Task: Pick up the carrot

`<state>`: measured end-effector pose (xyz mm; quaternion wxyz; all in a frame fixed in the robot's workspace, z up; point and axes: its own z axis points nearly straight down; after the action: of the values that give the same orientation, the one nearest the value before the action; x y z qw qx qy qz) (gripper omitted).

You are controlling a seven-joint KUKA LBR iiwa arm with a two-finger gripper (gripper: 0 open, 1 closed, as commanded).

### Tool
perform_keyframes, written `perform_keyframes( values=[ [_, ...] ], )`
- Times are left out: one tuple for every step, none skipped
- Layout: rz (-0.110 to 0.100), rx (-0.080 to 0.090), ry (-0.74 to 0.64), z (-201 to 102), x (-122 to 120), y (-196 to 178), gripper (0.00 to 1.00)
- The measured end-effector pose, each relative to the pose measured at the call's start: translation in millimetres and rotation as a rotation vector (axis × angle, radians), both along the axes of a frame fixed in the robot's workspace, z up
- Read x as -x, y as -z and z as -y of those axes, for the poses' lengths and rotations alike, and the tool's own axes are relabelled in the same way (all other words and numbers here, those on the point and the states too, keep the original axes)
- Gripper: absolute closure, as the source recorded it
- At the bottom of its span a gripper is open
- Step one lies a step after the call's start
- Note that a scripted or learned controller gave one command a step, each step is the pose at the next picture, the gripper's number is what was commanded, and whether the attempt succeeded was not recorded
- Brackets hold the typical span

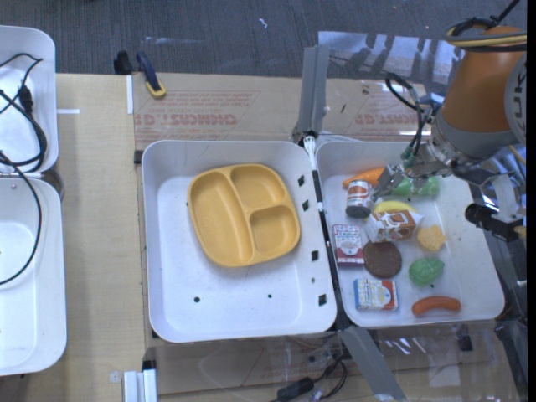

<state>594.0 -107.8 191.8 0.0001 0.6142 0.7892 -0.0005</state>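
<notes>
The carrot (367,176) is a small orange piece lying near the back left of the right bin (486,308). It sits just behind a small red and white can (358,198). My gripper (402,174) hangs low over the back of that bin, right beside the carrot's right end. The grey and orange arm above the gripper hides part of it, and I cannot make out whether anything is held.
A yellow divided plate (244,214) lies in the left bin (167,308). The right bin also holds a banana (387,208), a small carton (399,222), a brown disc (383,260), green pieces (426,270), a sausage (435,306) and small boxes (374,293).
</notes>
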Motion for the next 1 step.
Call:
perform_keyframes(
  values=[
    [0.003,0.0,-0.036,9.9,-41.2,87.9,0.0]
  ],
)
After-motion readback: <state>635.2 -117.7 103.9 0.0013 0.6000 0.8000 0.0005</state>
